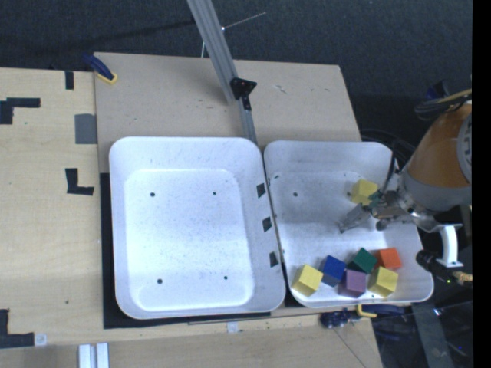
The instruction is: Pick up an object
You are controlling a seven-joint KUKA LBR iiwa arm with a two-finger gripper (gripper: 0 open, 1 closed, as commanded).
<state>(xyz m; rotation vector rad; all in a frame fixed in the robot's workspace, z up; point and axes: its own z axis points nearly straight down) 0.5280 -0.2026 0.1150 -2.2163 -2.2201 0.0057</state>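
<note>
The arm (441,159) enters from the right edge of the frame, its orange band visible above the grey wrist. The gripper (374,209) is lowered into the right bin (307,167), at the right-centre of that bin. Its dark fingers (354,219) point toward the left and sit low over the bin floor. Whether the fingers are open or closed cannot be determined; no block is visibly between them.

A yellow block (363,191) lies just above and beside the gripper, close to or touching it; contact cannot be confirmed. This block sits apart from the others, in the upper right part of the right bin.

The remaining blocks are grouped along the lower edge of the right bin, toward the lower right of the frame:
- a second yellow block (308,279) at the left end of the group;
- a blue block (333,269) just right of it;
- a purple block (354,282) beside the blue one;
- a green block (364,260) above the purple one;
- an orange block (390,258) right of the green one;
- a third yellow block (385,281) at the right end, below the orange one.

The left bin (123,205) occupies the centre of the frame, beside the right bin. Both bins rest on the tabletop (169,90). A grey metal pole (215,37) runs diagonally from the top of the frame down to the gap between the bins.
</note>
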